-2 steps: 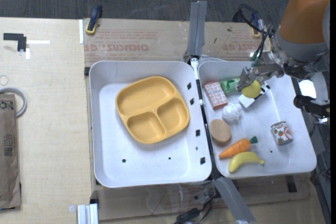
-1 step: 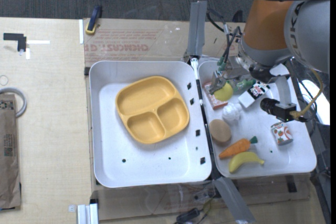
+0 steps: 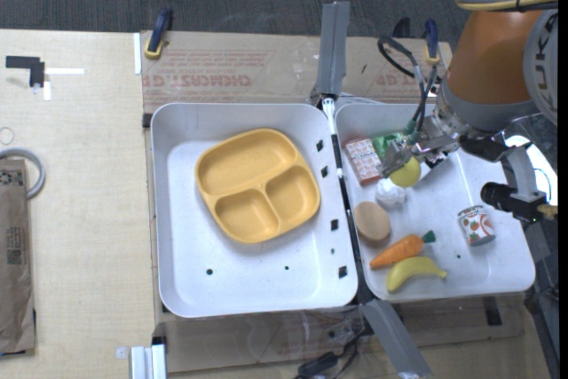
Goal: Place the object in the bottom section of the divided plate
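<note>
A yellow divided plate [image 3: 257,184] lies in the left bin [image 3: 177,280], with one large section at the top and two smaller sections below. My gripper [image 3: 411,153] is down in the right bin [image 3: 506,275], right over a yellow-green round fruit [image 3: 407,174] near the bin's upper middle. The gripper covers the top of the fruit. A small white object [image 3: 389,192] lies just below the fruit.
The right bin also holds a red-and-white box [image 3: 362,159], a green packet [image 3: 387,143], a brown egg-shaped item [image 3: 373,223], a carrot [image 3: 399,250], a banana [image 3: 414,272] and a small printed can [image 3: 477,225]. A metal divider [image 3: 335,58] stands between the bins.
</note>
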Robot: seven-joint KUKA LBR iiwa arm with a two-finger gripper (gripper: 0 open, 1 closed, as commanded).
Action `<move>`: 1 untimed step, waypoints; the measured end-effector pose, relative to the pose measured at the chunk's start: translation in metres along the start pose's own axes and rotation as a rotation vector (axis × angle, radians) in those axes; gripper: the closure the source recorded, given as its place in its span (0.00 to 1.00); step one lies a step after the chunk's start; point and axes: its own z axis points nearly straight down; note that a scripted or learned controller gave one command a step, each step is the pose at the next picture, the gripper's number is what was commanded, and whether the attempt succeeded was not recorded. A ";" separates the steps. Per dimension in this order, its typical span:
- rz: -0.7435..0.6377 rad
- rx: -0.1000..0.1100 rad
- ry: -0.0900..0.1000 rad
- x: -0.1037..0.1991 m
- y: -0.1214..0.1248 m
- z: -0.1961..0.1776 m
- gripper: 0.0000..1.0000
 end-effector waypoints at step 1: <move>0.143 0.002 0.000 0.066 0.018 0.043 1.00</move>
